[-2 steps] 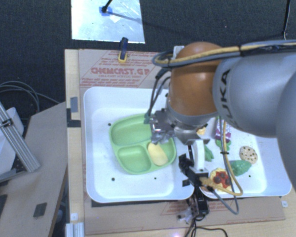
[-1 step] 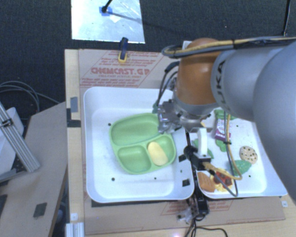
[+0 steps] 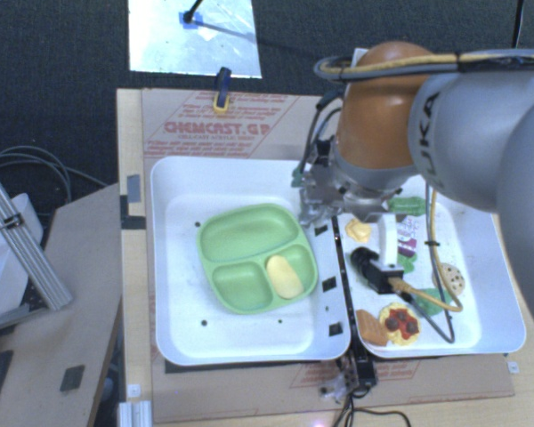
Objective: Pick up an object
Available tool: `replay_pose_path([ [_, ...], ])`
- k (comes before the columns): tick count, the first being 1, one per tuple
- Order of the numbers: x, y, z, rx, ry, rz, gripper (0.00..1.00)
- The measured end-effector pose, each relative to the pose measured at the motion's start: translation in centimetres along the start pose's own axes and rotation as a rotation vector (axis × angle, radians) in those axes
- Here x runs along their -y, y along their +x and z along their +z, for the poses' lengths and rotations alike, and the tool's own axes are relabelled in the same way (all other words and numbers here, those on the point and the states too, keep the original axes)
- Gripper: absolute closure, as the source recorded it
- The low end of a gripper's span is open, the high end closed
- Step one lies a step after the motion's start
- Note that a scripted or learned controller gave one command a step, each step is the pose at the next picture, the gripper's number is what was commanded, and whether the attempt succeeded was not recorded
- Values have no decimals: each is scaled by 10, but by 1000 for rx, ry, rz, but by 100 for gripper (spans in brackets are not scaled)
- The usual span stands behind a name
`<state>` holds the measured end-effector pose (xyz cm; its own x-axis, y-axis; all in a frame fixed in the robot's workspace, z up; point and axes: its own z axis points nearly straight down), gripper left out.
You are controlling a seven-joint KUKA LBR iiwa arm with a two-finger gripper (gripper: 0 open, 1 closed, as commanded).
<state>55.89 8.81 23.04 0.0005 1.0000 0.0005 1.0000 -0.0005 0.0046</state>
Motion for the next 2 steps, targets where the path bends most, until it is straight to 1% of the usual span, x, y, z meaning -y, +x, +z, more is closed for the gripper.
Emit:
replay_pose_path([
  [1,24,-5,-45,-1,0,-1,100],
  [2,32,83,24,-2,10,-12,100],
])
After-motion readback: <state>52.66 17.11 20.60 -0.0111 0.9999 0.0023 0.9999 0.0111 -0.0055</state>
